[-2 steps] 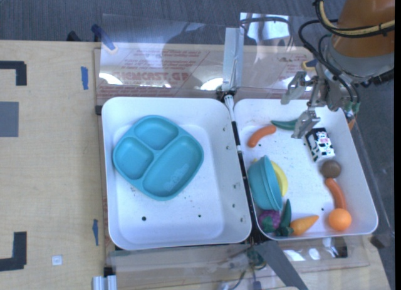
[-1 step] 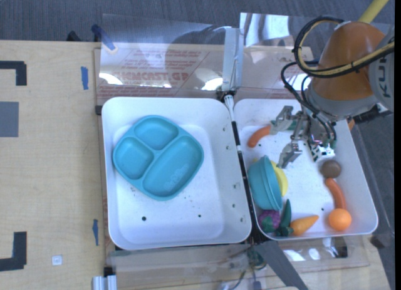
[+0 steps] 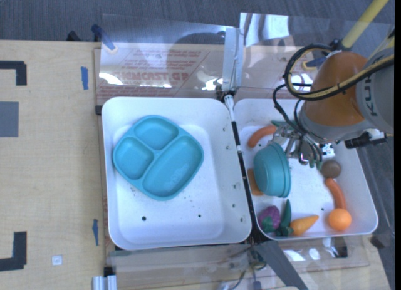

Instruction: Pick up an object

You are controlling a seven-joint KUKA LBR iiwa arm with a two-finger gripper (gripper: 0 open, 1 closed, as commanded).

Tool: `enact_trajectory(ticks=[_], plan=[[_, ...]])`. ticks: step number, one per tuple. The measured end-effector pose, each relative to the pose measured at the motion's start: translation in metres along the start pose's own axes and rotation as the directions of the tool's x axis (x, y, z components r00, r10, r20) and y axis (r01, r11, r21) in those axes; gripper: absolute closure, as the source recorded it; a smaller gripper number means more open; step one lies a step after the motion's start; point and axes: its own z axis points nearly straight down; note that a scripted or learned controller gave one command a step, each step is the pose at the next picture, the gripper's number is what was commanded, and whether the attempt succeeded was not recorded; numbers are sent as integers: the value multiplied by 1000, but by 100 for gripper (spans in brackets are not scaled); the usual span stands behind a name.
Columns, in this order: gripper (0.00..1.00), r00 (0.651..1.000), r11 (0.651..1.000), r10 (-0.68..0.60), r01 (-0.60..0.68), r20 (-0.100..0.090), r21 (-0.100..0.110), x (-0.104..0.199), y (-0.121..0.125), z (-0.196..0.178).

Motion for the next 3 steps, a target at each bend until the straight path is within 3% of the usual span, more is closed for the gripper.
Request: enact_trajectory(ticks=[1, 2, 3], plan=[[0, 985, 985, -172, 172, 2, 0, -38, 5, 3], [0, 981, 981, -196, 196, -9, -1, 30, -15, 4], [0, 983, 983, -184, 184, -6, -2, -52, 9, 6]])
